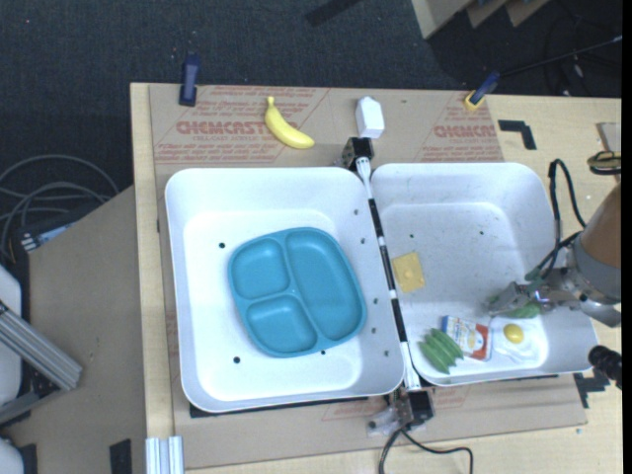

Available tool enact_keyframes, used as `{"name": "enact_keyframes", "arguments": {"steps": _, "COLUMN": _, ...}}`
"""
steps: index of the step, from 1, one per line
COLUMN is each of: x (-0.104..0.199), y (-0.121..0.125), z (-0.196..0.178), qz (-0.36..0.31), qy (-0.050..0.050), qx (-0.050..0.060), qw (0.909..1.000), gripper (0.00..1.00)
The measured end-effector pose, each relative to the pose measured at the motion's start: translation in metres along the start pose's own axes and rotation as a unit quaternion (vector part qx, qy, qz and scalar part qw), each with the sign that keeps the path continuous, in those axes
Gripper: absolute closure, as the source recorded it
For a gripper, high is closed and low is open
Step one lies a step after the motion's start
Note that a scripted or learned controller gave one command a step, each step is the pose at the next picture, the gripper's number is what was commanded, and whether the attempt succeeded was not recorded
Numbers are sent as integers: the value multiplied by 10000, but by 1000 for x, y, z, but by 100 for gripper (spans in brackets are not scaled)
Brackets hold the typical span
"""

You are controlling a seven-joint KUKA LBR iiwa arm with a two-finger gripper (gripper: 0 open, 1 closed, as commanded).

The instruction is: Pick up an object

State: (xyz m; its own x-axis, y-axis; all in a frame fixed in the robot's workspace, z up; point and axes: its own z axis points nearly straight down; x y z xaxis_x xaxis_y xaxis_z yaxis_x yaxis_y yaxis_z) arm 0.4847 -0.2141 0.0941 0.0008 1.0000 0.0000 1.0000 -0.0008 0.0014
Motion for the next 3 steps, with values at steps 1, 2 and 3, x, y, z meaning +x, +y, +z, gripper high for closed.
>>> {"name": "enact_keyframes", "arguments": {"steps": 1, "x": 68, "y": 15, "z": 9, "qz": -12, "qy": 13, "qx": 16, "qw": 10000, "gripper": 100}}
{"name": "enact_keyframes", "arguments": {"steps": 2, "x": 139, "y": 16, "z": -90, "qz": -10, "qy": 2, "qx": 6, "qw": 10000, "gripper": 100}}
{"name": "enact_keyframes", "arguments": {"steps": 3, "x": 187, "y": 61, "z": -125, "qz": -10, "qy": 3, "qx": 2, "qw": 10000, "gripper": 100}}
